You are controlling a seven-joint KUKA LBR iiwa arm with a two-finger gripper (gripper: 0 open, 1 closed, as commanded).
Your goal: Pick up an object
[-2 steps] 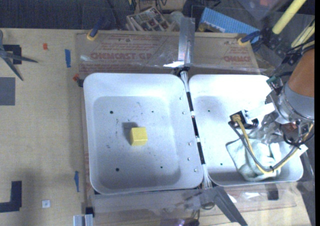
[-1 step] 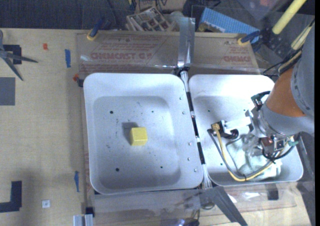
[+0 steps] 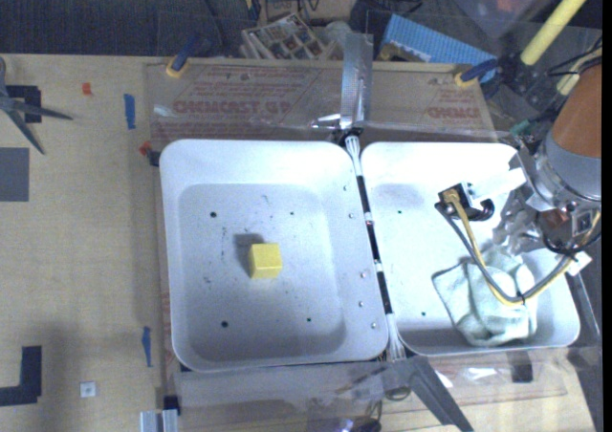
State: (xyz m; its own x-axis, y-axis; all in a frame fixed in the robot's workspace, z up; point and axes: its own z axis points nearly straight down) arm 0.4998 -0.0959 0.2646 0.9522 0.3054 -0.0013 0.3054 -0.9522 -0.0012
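Cloth [image 3: 483, 311] lies beneath end effector [image 3: 505, 247].

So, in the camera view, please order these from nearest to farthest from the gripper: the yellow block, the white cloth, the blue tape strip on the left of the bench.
From the gripper:
1. White cloth, in the right bin, just below the gripper.
2. Yellow block, in the middle of the left bin.
3. Blue tape strip, on the bench beyond the left bin, at upper left.

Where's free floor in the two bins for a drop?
Left bin: bare all around the yellow block at its centre. Right bin: its upper-left part beside the divider is bare. The lower right is crowded by the white cloth, cables and gripper.
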